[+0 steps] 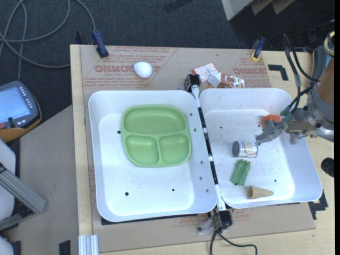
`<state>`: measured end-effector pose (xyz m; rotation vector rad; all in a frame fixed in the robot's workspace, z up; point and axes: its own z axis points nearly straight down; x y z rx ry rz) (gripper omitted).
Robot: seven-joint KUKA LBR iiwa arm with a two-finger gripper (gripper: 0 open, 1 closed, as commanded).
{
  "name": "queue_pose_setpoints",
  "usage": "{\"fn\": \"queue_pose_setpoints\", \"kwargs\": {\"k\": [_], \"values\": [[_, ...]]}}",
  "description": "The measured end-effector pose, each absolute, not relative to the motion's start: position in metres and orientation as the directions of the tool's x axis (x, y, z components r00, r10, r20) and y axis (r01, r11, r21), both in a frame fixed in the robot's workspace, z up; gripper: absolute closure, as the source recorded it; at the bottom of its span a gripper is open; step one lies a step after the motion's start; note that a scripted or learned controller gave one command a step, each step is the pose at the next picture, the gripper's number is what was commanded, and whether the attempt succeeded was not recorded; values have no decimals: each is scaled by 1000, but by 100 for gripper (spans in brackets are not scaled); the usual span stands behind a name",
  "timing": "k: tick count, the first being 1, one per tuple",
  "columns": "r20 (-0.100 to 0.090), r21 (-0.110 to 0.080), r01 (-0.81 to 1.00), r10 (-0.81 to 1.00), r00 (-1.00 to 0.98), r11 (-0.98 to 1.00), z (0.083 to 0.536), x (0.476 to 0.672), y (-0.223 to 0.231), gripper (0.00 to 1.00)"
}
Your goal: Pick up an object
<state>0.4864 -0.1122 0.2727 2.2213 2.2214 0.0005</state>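
Nearest the camera, a small tan waffle cone [260, 192] lies on its side at the front of the right-hand shallow white bin [303, 187], and every place below is given relative to that bin. Just behind the cone, toward the bin's middle, lies a green ridged block [240, 172], and behind that a small silver can with a white label [245, 149] rests on its side near the centre. The grey two-finger gripper [265, 136] reaches in over the bin's right half, its tip just right of the can and slightly behind it; whether the jaws are apart or together cannot be told from this slant. A small orange-red object [270, 119] sits just behind the tip, close against the gripper. The can, judged the likeliest target, lies beside the jaws, not between them, so nothing is held. Several things could go wrong from here: a can on its side may roll away if a finger nudges it off-centre; a descent at the present offset would probably close on bare floor; and the orange-red object so near the tip could be caught or pushed instead. Left of the bin, a green divided plastic plate [156, 135] sits in the neighbouring bin, well clear of all this.
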Motion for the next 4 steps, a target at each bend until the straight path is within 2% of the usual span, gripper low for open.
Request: {"fn": "queue_pose_setpoints", "kwargs": {"k": [1, 2, 3, 4], "values": [[1, -3, 1000, 1000, 1, -1, 124, 509, -94, 0], [1, -2, 1000, 1000, 1, -1, 84, 479, -106, 0], [0, 0, 1000, 1000, 2, -2, 94, 479, -106, 100], [0, 0, 1000, 1000, -1, 1, 185, 523, -50, 100]]}}
